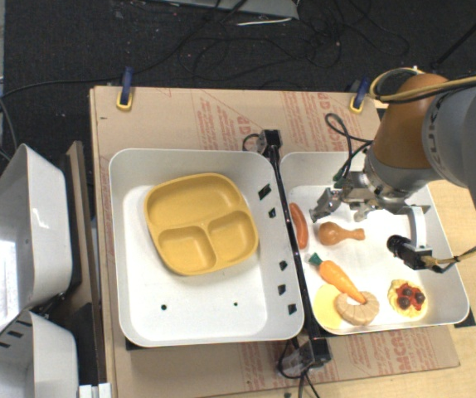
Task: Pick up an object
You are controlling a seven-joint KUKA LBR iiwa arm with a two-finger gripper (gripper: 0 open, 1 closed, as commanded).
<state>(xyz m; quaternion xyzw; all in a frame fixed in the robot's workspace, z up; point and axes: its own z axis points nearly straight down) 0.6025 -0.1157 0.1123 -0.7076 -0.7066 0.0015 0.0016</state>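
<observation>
Nearest the lens stands the grey KUKA arm (437,131), its orange band above the wrist, reaching in over the right bin (454,305). All positions below are given relative to that right bin. Beside it to the left lies the left bin (130,305), bearing a yellow divided tray (201,222).

Within the right bin: the gripper (331,208) hangs over the upper-left part; whether its fingers are apart or together cannot be told from this angle, and nothing is seen between them. A toy drumstick (338,234) lies just below the gripper, long axis roughly left–right, bone end toward the right. A toy sausage (299,225) lies along the left wall, long axis running up and down. A toy carrot (340,279) lies diagonally in the lower-left part, above a round bread slice (357,308). A small tart with berries (408,298) sits at lower right.

Judged nearest the fingers, the drumstick is the likely pick; a short descent would reach it.
</observation>
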